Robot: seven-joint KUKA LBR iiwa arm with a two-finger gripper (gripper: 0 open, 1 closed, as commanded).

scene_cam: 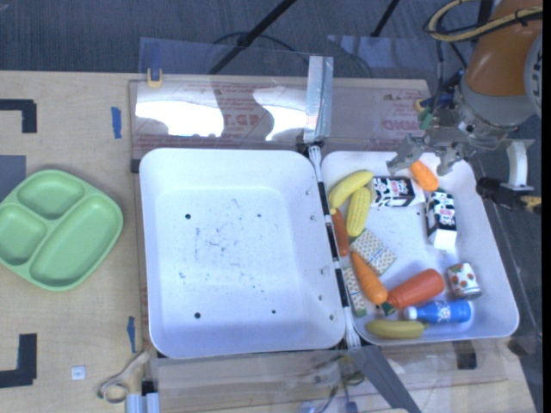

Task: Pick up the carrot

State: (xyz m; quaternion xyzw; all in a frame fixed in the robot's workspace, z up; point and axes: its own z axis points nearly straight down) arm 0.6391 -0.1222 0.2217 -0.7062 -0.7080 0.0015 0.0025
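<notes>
Banana (394, 328) at right bin's (504, 295) front edge, carrot (368, 280) just behind, well apart from gripper (428, 158), spread wide beside small orange piece (424, 176)

Matt pale wooden table (69, 101); smooth, glossy white plastic bins (232, 166); matt green plastic plate (56, 229); glossy orange plastic carrot (368, 279).
</notes>
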